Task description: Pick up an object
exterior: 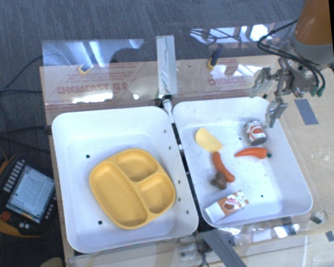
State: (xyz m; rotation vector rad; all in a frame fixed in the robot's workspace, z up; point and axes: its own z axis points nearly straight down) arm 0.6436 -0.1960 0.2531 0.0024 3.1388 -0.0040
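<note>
While the open, empty gripper (268, 97) hovers above, we see the carrot (251, 152) lying crosswise, green tip pointing right.

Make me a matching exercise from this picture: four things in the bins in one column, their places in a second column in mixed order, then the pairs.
Things:
1. yellow divided plate
2. small can
3. carrot
4. snack packet

Places:
A. near the front edge of the right bin
B. just in front of the can, lying flat
C. in the left bin
D. far right part of the right bin, below the gripper

Pairs: 1-C, 2-D, 3-B, 4-A
</note>
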